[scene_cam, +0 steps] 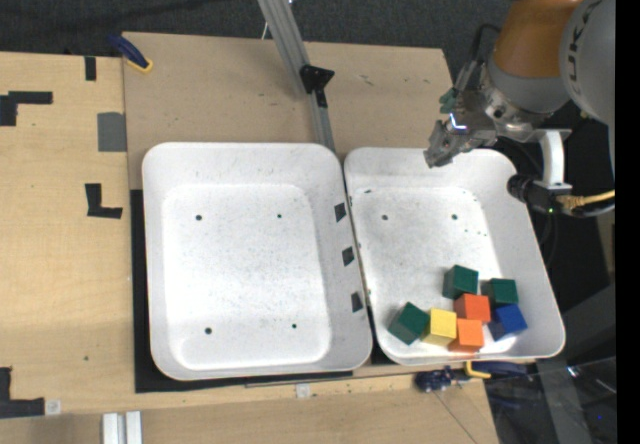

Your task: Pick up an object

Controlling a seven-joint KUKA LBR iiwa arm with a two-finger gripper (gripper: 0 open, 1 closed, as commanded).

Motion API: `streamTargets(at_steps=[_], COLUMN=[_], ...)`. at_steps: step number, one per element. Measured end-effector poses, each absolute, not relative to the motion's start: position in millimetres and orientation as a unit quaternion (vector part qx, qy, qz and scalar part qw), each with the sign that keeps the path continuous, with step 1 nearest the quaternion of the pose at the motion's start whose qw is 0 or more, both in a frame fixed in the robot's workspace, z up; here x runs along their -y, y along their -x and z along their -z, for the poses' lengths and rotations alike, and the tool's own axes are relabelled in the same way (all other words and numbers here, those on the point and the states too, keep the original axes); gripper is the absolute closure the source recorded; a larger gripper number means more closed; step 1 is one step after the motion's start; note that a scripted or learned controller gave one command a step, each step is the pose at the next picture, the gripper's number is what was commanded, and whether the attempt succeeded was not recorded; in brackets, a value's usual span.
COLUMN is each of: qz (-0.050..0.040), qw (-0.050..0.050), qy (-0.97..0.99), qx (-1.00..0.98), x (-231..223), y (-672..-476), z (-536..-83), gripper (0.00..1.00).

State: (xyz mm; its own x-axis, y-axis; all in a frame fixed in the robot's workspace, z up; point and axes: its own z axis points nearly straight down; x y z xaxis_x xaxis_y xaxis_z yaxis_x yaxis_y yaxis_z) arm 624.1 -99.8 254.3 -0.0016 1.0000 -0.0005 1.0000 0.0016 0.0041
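Observation:
A cluster of small coloured blocks lies in the near right corner of the right bin (400,232): a green block (461,281), another green block (408,322), a yellow block (443,324), an orange block (474,309), a blue block (509,320) and others. My gripper (441,150) hangs above the far rim of the right bin, well away from the blocks, with nothing seen between its fingers.
The left bin (240,257) sits beside the right one, their rims meeting in the middle. A slanted metal pole (285,22) rises behind the bins. Black tape marks and a blue clamp (130,50) lie on the bench at the left.

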Motion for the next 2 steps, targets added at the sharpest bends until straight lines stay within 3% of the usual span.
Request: streamTargets(at_steps=[2], qz=[-0.0003], qw=[-0.001], qy=[-0.705], qx=[-0.71], x=[-6.4], y=[-620.5], z=[-246.5], gripper=[1.0])
